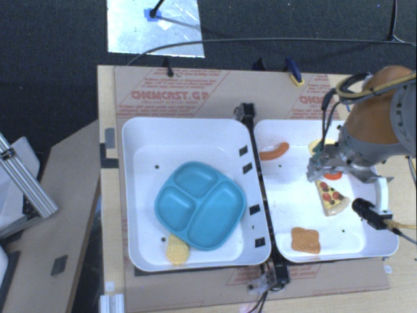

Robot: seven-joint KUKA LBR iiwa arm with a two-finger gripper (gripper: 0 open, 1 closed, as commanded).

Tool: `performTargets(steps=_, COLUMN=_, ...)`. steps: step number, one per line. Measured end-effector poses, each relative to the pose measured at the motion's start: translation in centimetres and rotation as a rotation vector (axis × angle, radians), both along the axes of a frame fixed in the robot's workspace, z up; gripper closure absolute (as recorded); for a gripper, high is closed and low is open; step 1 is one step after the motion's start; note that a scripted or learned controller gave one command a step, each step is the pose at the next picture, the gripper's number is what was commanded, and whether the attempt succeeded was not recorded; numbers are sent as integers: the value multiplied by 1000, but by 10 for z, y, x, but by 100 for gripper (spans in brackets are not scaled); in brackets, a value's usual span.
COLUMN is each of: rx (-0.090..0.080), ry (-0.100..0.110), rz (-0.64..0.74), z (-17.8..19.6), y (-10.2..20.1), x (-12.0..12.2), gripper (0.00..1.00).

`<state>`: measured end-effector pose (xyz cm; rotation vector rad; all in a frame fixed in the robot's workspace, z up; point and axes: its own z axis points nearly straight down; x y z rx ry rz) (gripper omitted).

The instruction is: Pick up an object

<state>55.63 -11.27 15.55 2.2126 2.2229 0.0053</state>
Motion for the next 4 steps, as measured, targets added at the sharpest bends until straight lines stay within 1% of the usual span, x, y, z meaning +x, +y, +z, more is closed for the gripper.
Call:
performTargets(steps=2, rx=0, ry=0, rz=0, z=92, y=-2, x=4, gripper=100)
performTargets(steps=3, rx=2, ry=5, rz=4, z=78, y=48, x=3, gripper=100)
performTargets(steps=4, rx=3, ry=4, rz=6, z=86, y=100, x=3, gripper=100)
